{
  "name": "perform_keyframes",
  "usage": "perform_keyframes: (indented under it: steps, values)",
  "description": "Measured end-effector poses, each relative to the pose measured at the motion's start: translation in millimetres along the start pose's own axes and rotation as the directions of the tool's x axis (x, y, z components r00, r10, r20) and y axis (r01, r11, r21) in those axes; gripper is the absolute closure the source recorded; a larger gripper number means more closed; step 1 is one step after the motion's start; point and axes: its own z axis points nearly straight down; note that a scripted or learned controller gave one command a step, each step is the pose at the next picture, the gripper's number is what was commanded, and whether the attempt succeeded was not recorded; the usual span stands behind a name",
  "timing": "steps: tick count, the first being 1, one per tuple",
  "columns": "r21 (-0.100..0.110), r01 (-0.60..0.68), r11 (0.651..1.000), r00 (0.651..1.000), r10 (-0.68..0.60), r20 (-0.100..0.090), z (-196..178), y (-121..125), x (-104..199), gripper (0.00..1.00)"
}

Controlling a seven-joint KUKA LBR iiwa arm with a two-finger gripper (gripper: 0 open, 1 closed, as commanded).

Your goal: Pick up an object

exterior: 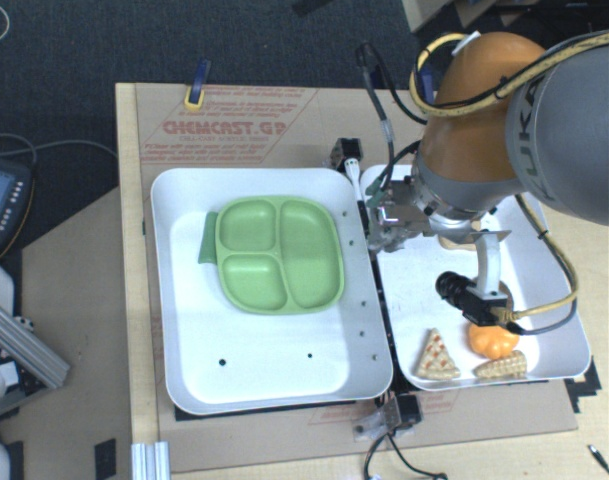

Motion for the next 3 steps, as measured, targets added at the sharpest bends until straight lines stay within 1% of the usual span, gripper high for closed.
perform_keyframes:
  steps: [1, 2, 3]
  values:
    - [0.006, -0.007, 1.0, 1.0, 0.007, 0.002, 13, -11, 2, 1.0]
    - [0.0, -0.005, 1.0, 1.0, 0.005, 0.002, -5, -13, 13, 1.0]
    - [0.004, -0.008, 1.0, 1.0, 0.008, 0.003, 0, -16, 1, 1.0]
